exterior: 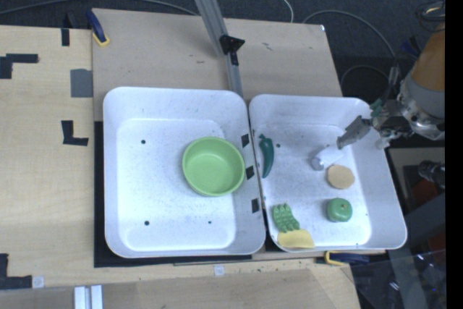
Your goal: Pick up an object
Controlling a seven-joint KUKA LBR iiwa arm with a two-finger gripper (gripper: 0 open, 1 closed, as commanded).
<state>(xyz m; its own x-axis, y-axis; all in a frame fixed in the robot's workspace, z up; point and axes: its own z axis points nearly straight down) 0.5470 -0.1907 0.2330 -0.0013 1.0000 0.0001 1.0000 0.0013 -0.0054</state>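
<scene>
Tan round object (340, 176), disc-like and matte, lying flat in right bin (376, 228), just beside gripper (318, 161) tips and just above green round object (338, 210). Claw state impossible to tell from this slant. Risk from here: clipping the disc's edge and skidding it toward the bin wall, or closing on nothing if descent lands off-centre. Green bowl (213, 166) well apart in left bin (123, 155).

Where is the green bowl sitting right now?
The green bowl sits in the left bin, toward its right side near the divider, with the green pepper just across in the right bin.
</scene>
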